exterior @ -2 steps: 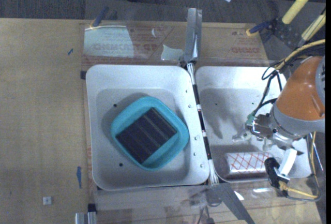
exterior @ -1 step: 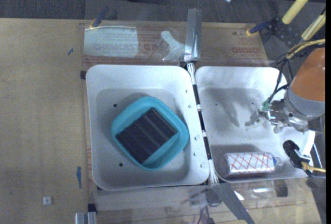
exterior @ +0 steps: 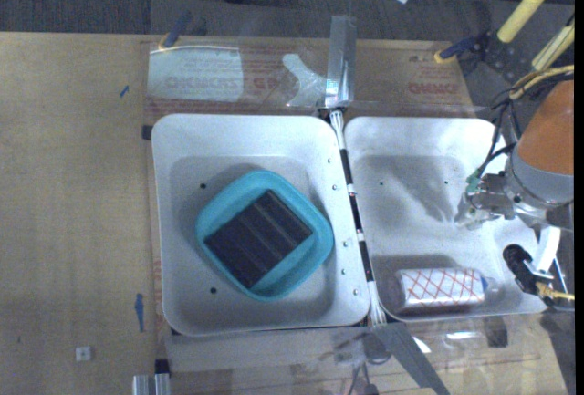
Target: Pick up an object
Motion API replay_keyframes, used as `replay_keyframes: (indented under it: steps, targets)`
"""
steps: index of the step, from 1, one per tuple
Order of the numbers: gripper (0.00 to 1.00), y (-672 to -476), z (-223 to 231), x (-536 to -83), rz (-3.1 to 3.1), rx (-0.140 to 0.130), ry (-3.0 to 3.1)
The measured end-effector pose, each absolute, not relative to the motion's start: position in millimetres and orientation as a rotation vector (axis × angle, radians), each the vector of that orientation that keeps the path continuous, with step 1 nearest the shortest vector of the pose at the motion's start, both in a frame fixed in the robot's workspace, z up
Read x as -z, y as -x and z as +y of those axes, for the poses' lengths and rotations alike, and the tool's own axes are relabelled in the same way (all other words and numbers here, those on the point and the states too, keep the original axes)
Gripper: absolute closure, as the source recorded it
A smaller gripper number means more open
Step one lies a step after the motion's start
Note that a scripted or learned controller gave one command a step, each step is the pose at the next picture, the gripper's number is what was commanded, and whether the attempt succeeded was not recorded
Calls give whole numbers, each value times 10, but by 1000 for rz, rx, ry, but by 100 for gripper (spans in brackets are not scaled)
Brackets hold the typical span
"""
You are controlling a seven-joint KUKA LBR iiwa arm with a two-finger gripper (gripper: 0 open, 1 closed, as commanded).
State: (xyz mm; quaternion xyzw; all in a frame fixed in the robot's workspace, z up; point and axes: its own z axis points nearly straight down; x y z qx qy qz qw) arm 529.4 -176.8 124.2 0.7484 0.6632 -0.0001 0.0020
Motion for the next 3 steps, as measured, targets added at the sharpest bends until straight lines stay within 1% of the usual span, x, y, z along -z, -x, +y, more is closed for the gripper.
replay_keyframes:
  steps: [1, 2, 3]
  targets:
    - [100, -5291, -1722, -1034, 2038, 2, -2394]
    - [0, -5291, -1723, -1035, 2038, 2, -2394]
    - [0, -5965, -1414, -882, 2331, -5, -2094]
